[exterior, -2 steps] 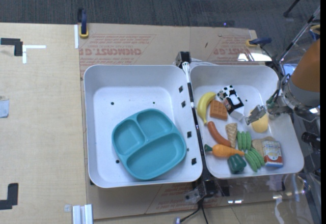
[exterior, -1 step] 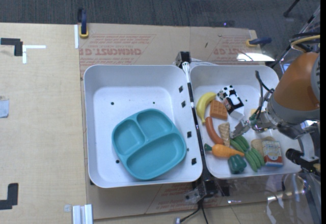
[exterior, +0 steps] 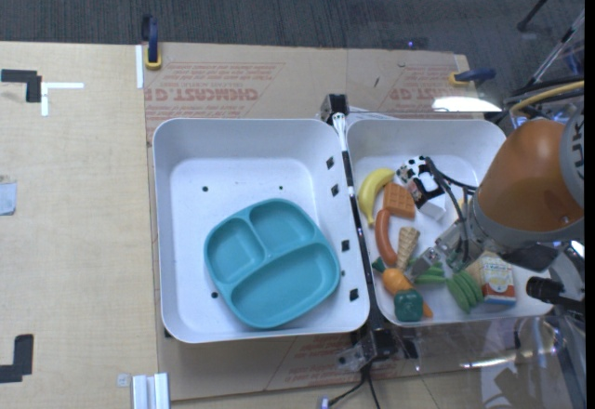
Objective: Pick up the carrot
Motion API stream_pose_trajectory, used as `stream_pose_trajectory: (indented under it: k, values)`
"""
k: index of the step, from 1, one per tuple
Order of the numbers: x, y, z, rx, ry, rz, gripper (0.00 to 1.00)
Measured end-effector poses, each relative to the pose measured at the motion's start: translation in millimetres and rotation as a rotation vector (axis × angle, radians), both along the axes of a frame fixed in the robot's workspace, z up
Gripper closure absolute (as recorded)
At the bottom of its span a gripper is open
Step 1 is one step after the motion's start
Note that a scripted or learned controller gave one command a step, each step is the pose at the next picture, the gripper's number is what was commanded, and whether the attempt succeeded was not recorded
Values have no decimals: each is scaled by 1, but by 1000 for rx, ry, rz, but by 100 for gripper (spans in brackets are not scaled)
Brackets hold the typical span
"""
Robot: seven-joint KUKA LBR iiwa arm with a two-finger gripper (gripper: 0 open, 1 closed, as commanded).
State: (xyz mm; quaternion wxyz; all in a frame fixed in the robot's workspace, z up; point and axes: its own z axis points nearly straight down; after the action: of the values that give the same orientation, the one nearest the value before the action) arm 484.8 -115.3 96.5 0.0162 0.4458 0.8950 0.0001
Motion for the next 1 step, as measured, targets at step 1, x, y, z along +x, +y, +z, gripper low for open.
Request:
stream_pose_trajectory:
  k: [1]
  values:
    - [0,72,95,15,24,-116,0]
